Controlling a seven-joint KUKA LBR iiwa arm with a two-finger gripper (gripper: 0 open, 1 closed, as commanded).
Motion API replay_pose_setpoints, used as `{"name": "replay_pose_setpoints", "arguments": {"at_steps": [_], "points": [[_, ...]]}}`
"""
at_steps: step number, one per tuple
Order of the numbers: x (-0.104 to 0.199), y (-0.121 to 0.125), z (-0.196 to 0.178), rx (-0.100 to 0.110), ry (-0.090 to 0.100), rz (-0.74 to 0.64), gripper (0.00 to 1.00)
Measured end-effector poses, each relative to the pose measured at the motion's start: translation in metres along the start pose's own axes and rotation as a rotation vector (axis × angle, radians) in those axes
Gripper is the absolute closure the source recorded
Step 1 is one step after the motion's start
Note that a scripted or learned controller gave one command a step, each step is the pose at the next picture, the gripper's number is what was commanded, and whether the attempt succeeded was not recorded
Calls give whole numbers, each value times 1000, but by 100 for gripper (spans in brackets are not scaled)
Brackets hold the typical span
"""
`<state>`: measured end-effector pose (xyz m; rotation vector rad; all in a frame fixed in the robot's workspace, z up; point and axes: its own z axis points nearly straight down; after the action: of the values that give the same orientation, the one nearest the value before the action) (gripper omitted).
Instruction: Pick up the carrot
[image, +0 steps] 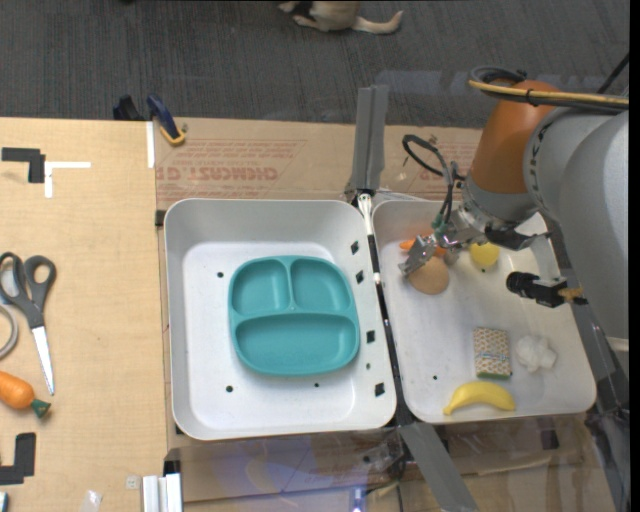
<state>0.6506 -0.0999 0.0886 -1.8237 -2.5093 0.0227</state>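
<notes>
The end effector (425, 250) sits low in the far left part of the right bin (440, 345), just beside a tan rounded object (431, 279); whether its fingers are open or closed cannot be told. A small orange piece, seemingly the carrot (407, 244), lies touching its left side. A teal divided plate (293, 314) rests in the left bin (190, 330).

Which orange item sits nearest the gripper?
The small orange piece in the right white bin, just beside the gripper. The orange carrot-shaped object lies far off on the wooden bench.
</notes>
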Motion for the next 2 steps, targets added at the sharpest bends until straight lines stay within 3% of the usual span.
{"name": "replay_pose_setpoints", "arguments": {"at_steps": [1,2], "points": [[-8,0,0,-11,-6,164,0],[-9,5,-4,-35,-15,431,0]]}}
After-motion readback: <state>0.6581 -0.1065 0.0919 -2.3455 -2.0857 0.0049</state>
